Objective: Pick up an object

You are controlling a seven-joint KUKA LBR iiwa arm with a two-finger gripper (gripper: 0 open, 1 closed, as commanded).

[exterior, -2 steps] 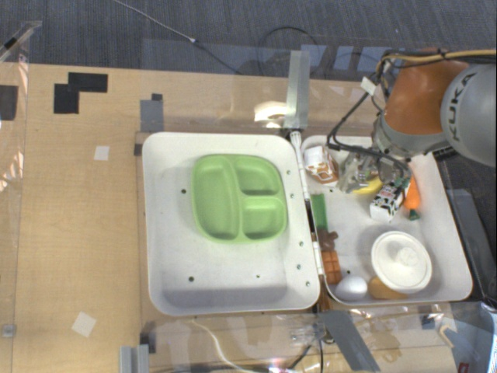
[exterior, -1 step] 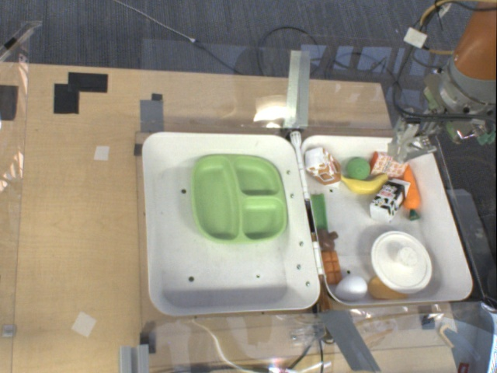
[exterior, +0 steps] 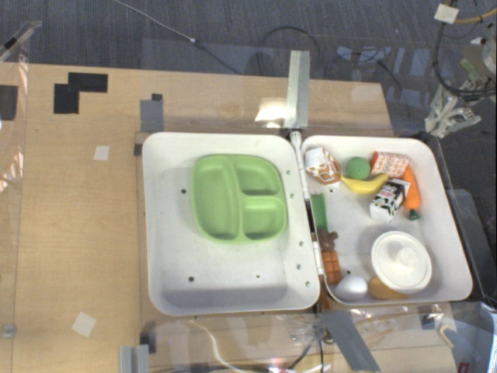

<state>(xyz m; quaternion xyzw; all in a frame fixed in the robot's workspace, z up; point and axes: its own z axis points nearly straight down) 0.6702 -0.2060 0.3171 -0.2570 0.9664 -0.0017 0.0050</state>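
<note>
Banana (exterior: 365,183) is my pick: it lies in the upper part of the right bin (exterior: 449,231), curved side down toward the frame's bottom, touching a green ball (exterior: 357,167) above it and near a small carton (exterior: 387,198) at its lower right. I judge it a toy: light, stiff, with a smooth skin that could slip. I would close across its thick middle, square to its length, since the ends taper and the ball crowds the upper left side.

An orange packet (exterior: 389,162) sits just right of the ball, and a carrot (exterior: 411,191) lies beside the carton. A wrapped cup (exterior: 320,164) is at the bin's upper left corner. Lower down sit a white bowl (exterior: 400,259), an egg (exterior: 351,287) and a green bar (exterior: 318,208) along the left wall.

In the left bin (exterior: 167,231) rests a green plate (exterior: 238,196).

What I take for the gripper (exterior: 452,116) hangs at the frame's upper right, outside the bins and well apart from the banana; I cannot tell whether it is released or clenched, and it carries nothing I can make out.
</note>
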